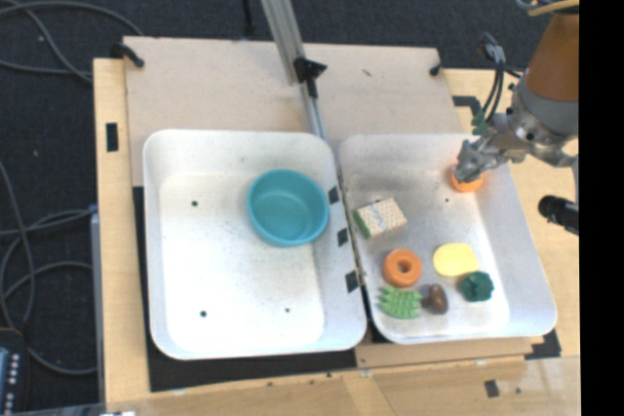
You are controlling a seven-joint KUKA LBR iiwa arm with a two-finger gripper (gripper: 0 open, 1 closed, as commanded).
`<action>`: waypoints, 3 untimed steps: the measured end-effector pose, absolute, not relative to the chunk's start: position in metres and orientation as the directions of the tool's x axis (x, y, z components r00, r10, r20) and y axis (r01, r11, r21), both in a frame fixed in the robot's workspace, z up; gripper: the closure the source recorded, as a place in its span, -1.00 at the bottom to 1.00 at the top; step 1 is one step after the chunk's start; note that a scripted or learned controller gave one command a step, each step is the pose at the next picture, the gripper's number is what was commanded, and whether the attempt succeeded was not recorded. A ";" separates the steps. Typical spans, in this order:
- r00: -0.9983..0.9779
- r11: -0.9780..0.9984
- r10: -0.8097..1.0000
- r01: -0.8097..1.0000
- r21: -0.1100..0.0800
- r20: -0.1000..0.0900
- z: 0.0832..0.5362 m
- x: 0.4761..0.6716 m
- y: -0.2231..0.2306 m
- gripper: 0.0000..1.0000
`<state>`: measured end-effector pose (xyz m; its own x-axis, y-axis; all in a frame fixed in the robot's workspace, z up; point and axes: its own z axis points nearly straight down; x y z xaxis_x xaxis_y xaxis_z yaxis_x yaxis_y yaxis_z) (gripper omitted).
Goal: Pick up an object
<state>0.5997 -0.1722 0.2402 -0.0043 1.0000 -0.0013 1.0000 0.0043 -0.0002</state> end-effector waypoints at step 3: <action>-0.004 0.004 1.000 1.000 0.000 0.000 0.231 0.560 -0.030 1.00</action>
<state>0.5599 -0.0302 0.2306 -0.0038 1.0000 0.0004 1.0000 0.0038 0.0005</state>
